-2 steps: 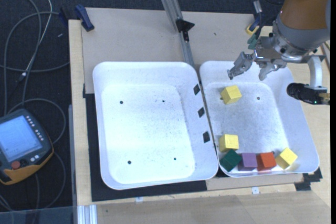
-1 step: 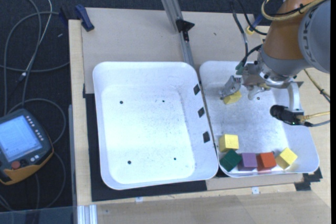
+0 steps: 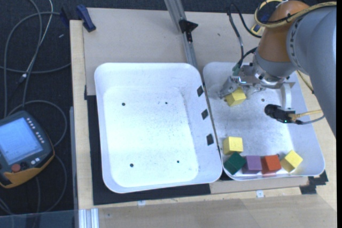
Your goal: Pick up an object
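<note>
We find the gripper [image 3: 233, 91] closed on a yellow block [image 3: 235, 97], held above the right bin [image 3: 304, 139]. The other blocks [image 3: 260, 160] crowd its near edge.

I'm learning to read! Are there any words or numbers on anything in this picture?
No words or numbers can be read here.
The handheld control pad has a screen and buttons, but any marks on them are too small and blurred.
The coloured blocks, like the yellow block, look plain.
</note>
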### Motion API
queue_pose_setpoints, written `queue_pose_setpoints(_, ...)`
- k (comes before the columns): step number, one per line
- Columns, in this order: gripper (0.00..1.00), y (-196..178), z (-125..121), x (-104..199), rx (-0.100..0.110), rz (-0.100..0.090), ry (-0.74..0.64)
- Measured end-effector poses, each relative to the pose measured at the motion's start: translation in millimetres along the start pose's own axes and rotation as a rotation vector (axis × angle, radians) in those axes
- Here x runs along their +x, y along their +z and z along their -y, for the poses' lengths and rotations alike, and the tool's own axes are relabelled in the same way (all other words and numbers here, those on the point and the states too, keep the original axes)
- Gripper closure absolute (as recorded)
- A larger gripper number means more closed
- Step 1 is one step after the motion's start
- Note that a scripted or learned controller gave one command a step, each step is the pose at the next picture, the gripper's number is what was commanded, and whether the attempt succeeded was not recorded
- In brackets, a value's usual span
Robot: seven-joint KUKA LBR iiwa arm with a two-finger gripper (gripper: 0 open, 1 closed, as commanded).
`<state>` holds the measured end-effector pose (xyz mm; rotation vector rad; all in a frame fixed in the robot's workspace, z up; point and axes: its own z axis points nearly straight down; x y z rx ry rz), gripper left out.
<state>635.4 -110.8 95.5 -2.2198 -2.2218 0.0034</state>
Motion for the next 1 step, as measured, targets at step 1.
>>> queue_pose_setpoints(1,1.00,-15.6,-0.7,1.0,-0.005,0.000,-0.001)
